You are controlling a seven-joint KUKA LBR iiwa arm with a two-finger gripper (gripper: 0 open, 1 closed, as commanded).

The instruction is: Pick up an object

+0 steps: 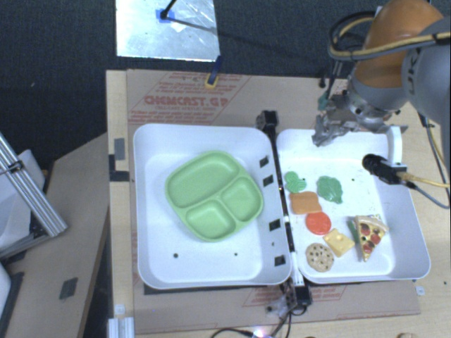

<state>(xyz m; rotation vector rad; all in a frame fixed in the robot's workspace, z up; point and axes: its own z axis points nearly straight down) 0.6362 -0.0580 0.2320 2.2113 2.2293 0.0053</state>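
Cardboard sheeting covers the surface, and red print along its far edge seems to read "QUIKCAST", though the letters are blurred. Two shallow white bins sit side by side on it, with black clips down the seam where they meet. Inside the left bin lies a pale green divided plate with three compartments, turned at a slant so its long axis runs from near left to far right. Spread across the right bin are small toy foods, clustered toward its near half. From largest down: a pizza slice with its long axis running roughly near to far, crust at the far end; a dark green leafy piece; an orange slab; a red disc; a spotted brown cookie; a yellow cheese wedge; and a small green piece close to the seam. At the far right, the grey arm with its orange band reaches in, and the pincer hangs over the far edge of the right bin, well apart from the foods. Whether it is released or clenched cannot be told.
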